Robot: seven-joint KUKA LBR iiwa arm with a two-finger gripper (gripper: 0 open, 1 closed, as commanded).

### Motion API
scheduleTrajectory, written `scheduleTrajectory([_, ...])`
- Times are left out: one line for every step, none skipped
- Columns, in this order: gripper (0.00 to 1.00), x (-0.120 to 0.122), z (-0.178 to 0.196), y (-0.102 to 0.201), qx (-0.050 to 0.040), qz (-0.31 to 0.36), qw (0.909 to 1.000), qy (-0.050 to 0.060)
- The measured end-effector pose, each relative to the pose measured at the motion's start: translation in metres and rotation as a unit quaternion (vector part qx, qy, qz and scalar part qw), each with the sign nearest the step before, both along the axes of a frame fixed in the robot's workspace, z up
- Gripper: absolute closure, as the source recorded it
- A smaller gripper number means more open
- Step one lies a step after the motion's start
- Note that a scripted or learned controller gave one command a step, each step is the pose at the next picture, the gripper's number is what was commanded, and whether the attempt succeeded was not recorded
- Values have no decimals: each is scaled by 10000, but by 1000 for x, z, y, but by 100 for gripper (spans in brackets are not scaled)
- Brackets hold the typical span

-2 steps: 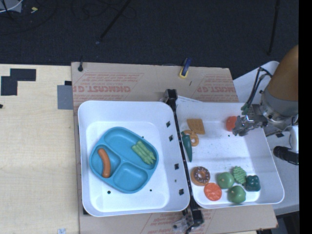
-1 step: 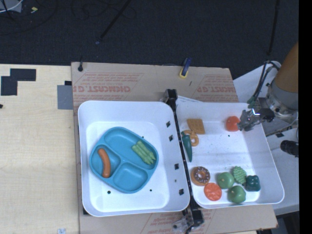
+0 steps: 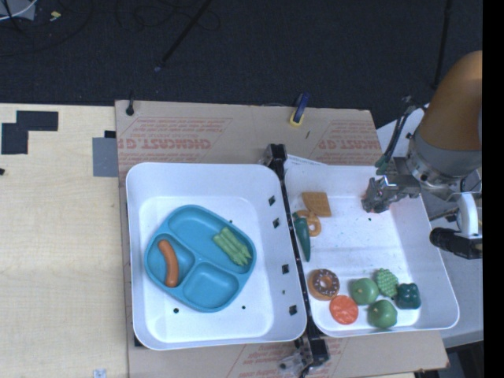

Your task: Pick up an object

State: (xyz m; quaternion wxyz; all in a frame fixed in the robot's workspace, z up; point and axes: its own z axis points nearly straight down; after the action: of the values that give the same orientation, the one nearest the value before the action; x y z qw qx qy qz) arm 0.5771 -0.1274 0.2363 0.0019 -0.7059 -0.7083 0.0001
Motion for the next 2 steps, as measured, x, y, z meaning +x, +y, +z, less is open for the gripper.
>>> scheduleTrajectory([100,1,-13,49,-3,-3,10000,5])
scheduleTrajectory([100,-1,-3,101,-5,-2,10000,-2])
